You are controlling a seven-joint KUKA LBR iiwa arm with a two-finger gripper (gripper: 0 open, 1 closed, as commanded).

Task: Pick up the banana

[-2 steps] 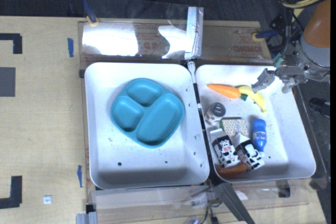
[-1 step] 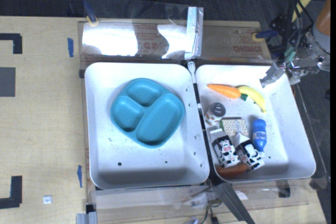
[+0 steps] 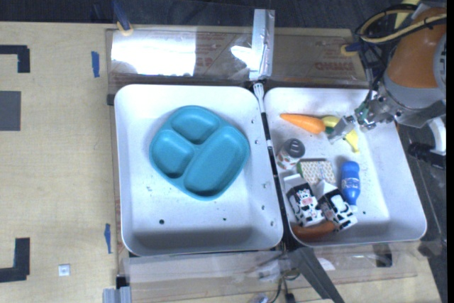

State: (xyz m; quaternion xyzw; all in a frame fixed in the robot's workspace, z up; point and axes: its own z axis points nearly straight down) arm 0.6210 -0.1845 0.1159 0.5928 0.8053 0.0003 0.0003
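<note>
We see the gripper [image 3: 345, 128] in the right bin [image 3: 404, 195], directly over the banana [image 3: 350, 140], whose yellow end shows just below and beside the fingertips. The banana's long axis appears to run diagonally away from the carrot [image 3: 301, 123]. We cannot tell the finger opening or whether anything is gripped.

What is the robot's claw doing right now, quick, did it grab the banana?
Gripper: right at the banana in the right bin, but whether it is open, closed or holding it cannot be told.
</note>
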